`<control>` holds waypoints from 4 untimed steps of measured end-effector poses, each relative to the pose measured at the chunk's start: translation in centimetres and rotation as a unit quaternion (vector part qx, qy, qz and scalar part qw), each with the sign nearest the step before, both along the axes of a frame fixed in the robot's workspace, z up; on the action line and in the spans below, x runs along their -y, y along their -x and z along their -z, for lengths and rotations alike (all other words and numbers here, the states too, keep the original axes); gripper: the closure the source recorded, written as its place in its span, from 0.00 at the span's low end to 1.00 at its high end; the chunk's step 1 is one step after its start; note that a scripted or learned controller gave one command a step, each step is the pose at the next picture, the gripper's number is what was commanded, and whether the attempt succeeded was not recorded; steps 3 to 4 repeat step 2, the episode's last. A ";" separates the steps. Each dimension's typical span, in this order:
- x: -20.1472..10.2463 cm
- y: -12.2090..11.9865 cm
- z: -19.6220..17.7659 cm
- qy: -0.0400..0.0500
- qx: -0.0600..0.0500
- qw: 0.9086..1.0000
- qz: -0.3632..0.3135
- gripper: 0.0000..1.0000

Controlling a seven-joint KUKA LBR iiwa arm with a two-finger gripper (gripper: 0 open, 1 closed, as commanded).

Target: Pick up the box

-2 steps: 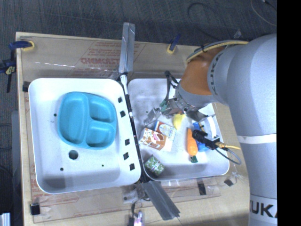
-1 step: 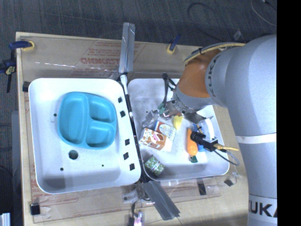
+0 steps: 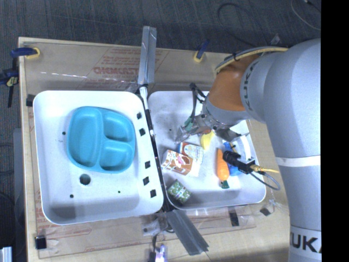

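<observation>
Box (image 3: pixel 182 161) flat in right bin (image 3: pixel 163 105), near the divider, printed face up, just beside carrot (image 3: pixel 222 166) and above green packet (image 3: pixel 178 191); not gripped. Tool (image 3: pixel 192 125) lowered into same bin, just above box's far edge, apparently positioned for a descent onto it. Finger state cannot be told: tips too small and dark against bin floor. Blue tray (image 3: pixel 101 138) alone in left bin (image 3: pixel 49 105), clear of the work. Crowding near carrot likely to hinder a clean grasp.
</observation>
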State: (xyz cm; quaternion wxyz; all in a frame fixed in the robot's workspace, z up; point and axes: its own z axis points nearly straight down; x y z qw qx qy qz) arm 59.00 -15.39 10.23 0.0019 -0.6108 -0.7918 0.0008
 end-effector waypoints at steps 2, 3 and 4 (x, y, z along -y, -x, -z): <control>-4.3 8.4 -10.7 0.001 0.001 0.988 0.155 1.00; -4.3 8.4 -10.7 0.001 0.001 0.988 0.155 1.00; -4.3 8.4 -10.7 0.001 0.001 0.988 0.155 1.00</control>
